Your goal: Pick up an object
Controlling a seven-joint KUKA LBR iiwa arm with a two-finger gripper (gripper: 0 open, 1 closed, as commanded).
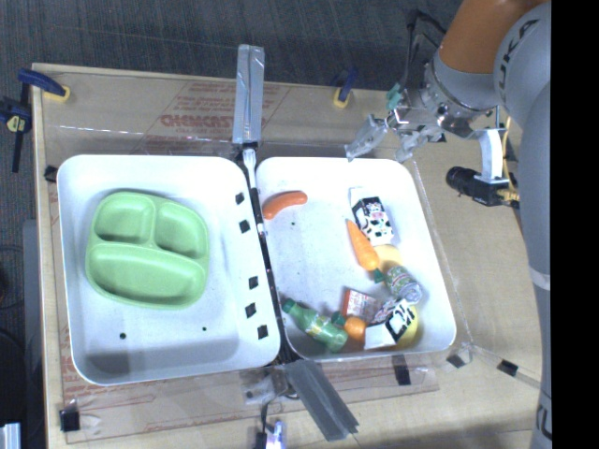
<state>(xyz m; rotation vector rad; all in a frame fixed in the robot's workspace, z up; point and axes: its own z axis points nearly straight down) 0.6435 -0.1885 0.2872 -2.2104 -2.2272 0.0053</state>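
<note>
We note the gripper (pixel 391 136) high over the far rim of the right bin (pixel 426 215), at its upper corner, fingers spread apart with nothing between them. The arm (pixel 487 36) enters from the right, orange band toward the top of the view.

Candidate objects all lie in the right bin: a sausage (pixel 284 203) alone near the divider side; a small cow-print carton (pixel 372 219) and a carrot (pixel 362 244) toward the middle right; a heap at the near edge with a green bottle (pixel 314 323), a small orange piece (pixel 355 328) and several wrappers. The left bin (pixel 75 251) holds a green divided tray (pixel 148 247).

In our judgement no pick has begun; the gripper is well apart from every object.

Risks we see:
- the near heap is packed, things touching; closing there could catch two items or pinch a wrapper edge and slip
- bottle and sausage are rounded and may roll out as the fingers close
- the carrot lies just beside the carton, so a finger may land on the neighbour
- a descent from the present spot would meet the bin rim
</note>
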